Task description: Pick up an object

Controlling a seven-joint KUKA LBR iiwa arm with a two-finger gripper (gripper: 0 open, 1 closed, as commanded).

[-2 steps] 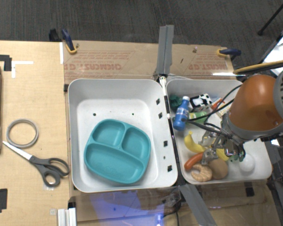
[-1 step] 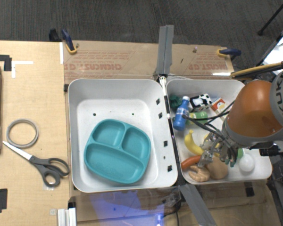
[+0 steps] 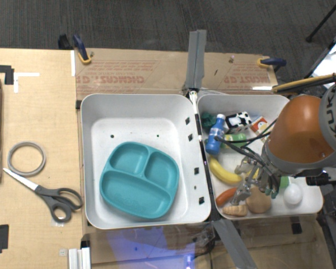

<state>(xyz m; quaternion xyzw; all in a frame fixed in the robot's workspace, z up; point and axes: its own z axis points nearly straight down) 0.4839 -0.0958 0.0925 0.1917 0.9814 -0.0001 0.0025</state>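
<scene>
The right bin [image 3: 208, 150] holds several small items: a blue bottle [image 3: 215, 134], a yellow banana [image 3: 224, 172], an orange carrot-like piece [image 3: 226, 195], a tan bread-like piece [image 3: 234, 209], a brown round item [image 3: 259, 202], a white ball [image 3: 292, 194] and a black-and-white toy [image 3: 238, 119]. My gripper [image 3: 247, 188] hangs low over the bin's front part, just right of the banana and above the tan and brown items. The orange-banded wrist [image 3: 300, 129] covers the bin's right side.
The left bin [image 3: 89, 150] holds a teal divided plate [image 3: 139, 179]. On the bench to the left lie scissors [image 3: 47, 195] and a roll of tape [image 3: 26, 158]. Cardboard [image 3: 134, 72] lies behind the bins, held by clamps.
</scene>
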